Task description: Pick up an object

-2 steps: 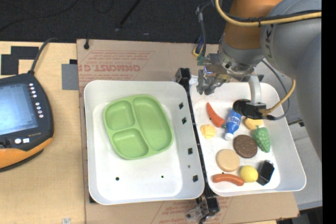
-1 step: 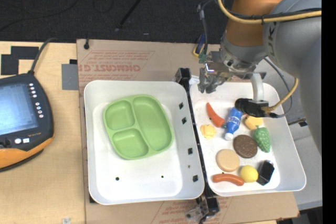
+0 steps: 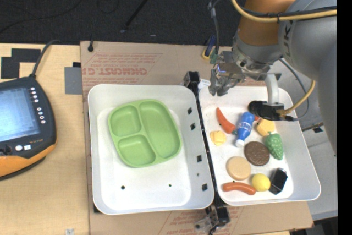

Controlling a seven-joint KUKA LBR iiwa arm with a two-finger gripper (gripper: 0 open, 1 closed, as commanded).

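The tool (image 3: 220,87) is seen above the far edge of the right bin (image 3: 308,173); whether it is open cannot be told, and nothing is seen held. A bottle (image 3: 245,128), carrot (image 3: 224,119) and cookie (image 3: 257,153) lie in that bin.

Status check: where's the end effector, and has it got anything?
End effector above right bin's back-left corner. Nothing seen held. Toys in bin, red pepper nearest.
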